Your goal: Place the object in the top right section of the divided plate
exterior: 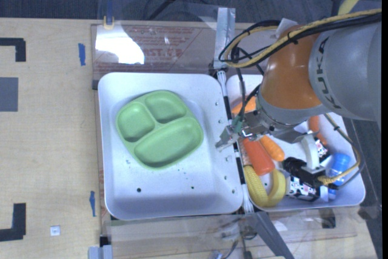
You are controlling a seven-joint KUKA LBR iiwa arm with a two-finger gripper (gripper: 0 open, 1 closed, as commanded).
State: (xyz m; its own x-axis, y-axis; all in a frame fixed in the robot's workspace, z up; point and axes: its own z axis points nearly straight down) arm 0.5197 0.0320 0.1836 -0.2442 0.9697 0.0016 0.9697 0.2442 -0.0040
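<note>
The green divided plate (160,128) lies tilted in the left white bin (115,191), its two small sections toward the far side and the large one nearer the camera, all three bare. The arm (339,70) reaches in from the right with its orange band over the right bin (354,191), where an orange carrot-like piece (259,156), a yellow banana-shaped toy (262,186), a blue item (341,162) and a black-and-white piece (302,186) lie crowded together. The claw (233,133) hangs at the divider between the bins, just beside the orange piece; whether it is wide, narrow or gripping anything I cannot tell, and which toy is the task object cannot be told either.
</note>
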